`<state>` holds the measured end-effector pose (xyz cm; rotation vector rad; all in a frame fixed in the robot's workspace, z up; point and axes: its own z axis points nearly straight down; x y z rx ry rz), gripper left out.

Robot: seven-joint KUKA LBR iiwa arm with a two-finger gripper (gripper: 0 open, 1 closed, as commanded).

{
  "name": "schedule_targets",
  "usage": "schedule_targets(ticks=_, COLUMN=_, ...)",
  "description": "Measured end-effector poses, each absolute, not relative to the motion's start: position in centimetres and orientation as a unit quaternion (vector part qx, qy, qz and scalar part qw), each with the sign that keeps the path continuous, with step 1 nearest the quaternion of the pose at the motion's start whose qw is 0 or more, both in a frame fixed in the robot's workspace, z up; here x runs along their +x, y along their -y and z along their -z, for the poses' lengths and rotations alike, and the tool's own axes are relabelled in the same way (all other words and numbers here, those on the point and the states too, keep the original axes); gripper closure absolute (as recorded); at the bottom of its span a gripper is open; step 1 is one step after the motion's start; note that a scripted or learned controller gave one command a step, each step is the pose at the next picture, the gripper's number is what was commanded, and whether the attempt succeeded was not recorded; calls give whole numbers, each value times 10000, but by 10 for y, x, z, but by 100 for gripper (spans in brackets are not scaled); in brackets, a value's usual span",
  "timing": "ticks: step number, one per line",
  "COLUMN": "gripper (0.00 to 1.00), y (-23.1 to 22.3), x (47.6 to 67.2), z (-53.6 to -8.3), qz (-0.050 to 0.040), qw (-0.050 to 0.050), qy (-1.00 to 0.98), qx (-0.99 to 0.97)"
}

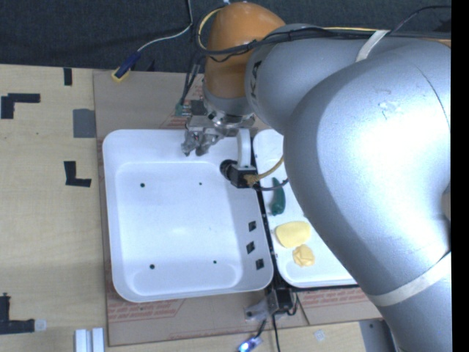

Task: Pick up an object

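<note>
Camera view: you look down on two white bins, the left bin (121, 196) bare, the right bin (322, 276) mostly under the arm (366, 160).
Tool: the gripper (196, 147) hangs over the far rim of the left bin; whether it is wide or narrow you cannot tell at this size, and nothing shows in it.
Things to pick: a yellow lump (292, 233), a smaller yellow piece (303, 255) touching it, and a green item (278, 201) just beyond, all at the near-left edge of the right bin.
Handling: judge the yellow lump light and soft, likely spongy; take it across its narrow middle. The green item looks slim and stiff, partly hidden, so harder to grip.
Writing: no brand or label can be read; only black marks on the bench (44, 196).
</note>
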<state>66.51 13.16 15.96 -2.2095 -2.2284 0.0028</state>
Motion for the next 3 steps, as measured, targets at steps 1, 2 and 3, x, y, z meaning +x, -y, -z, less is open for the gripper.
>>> schedule_targets(ticks=1, gripper=100, y=-91, x=669, z=-205, qz=5, qw=-11, qy=7068, qx=-7074)
schedule_targets(ticks=2, gripper=100, y=-75, x=668, z=-195, qz=-15, qw=3, qy=7070, qx=-7072)
schedule_targets(ticks=3, gripper=100, y=-93, x=668, z=-198, qz=-6, qw=2, qy=7078, qx=-7064)
